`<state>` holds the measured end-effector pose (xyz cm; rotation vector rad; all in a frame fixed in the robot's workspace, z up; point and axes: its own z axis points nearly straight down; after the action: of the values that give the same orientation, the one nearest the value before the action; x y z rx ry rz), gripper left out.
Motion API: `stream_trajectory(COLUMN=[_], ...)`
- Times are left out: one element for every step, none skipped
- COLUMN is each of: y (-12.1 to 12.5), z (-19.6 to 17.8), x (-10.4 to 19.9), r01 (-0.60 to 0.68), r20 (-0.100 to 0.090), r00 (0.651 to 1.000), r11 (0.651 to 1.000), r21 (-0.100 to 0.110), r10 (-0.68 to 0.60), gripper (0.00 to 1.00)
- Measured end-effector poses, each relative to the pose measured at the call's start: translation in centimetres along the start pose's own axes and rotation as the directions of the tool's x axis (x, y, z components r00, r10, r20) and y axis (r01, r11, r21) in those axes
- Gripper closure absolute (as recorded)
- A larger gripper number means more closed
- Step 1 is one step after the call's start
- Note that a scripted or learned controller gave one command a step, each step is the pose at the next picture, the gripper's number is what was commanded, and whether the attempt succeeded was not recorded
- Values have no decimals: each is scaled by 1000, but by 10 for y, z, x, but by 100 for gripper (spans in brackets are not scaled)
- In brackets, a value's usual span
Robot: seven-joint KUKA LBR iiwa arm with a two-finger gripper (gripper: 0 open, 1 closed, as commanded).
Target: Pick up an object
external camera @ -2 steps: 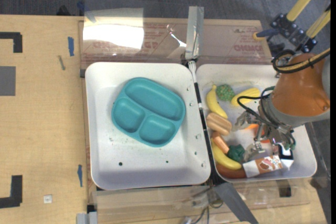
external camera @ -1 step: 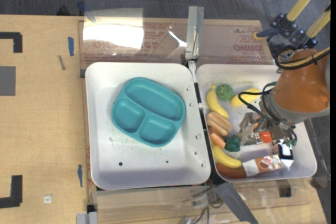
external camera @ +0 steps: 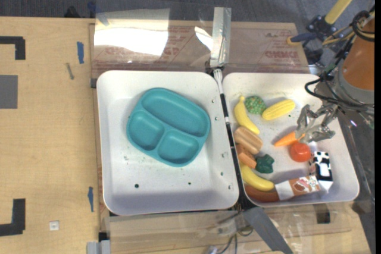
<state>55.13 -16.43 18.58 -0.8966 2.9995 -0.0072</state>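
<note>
The right bin holds several toy foods: a corn cob, a green lettuce piece, two bananas, a hot dog, a carrot and a red tomato. My gripper hangs low over the bin's right half, just above and right of the carrot's thick end and just above the tomato. Its metal fingers stand apart with nothing between them.
A teal divided plate lies in the left bin. A small broccoli piece, a black-and-white block and a small carton lie near the right bin's front. Cables and the orange wrist band crowd the right edge.
</note>
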Motion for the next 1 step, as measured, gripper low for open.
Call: stream_trajectory(y=[1], z=[2], x=[0], r01=[1], r20=[-2], r00=[1000], r11=[1000], r21=[-4], r10=[-1], gripper=[0])
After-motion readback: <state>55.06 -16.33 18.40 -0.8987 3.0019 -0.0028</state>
